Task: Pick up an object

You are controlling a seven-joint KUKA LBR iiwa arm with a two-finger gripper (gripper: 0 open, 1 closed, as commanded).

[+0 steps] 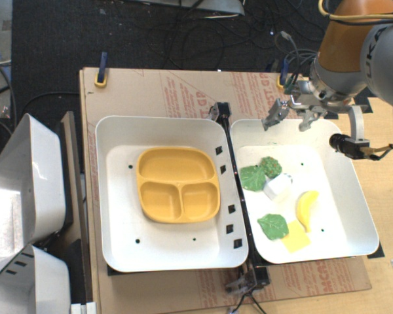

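a: where's the two-finger gripper [293, 118] rn?
b: up at 12 o'clock of the right shallow white bin [354, 195], over its back rim. fingers spread apart w/ nothing between them, one fingertip toward 9, the other toward 3.
a: room to move?
b: open white floor under it and along the bin's 12 o'clock strip. the 3 o'clock side is bare too. the black divider strip [234, 188] between the bins sits at the bin's 9 o'clock edge.
a: objects?
b: all clustered centre to 6 o'clock, well apart from the gripper. green leafy toy veg [270, 167] near centre, touching a flatter green leaf piece [253, 177] at its 8 o'clock. small white block [277, 186] just beside both, at 5 o'clock of the veg. yellow banana-shaped toy [306, 208] at 4 o'clock of the block. another green leafy piece [273, 226] at 6, w/ a yellow flat square piece [297, 240] touching it and the banana's lower end.
a: tight?
b: yes, the pieces crowd each other; the banana has the most bare floor, on its 3 o'clock side.
a: left bin?
b: left shallow white bin [118, 195] holds a yellow three-compartment plastic tray [179, 184] in the middle. black clip-on part [350, 144] hangs off the arm at the right bin's 2 o'clock rim.
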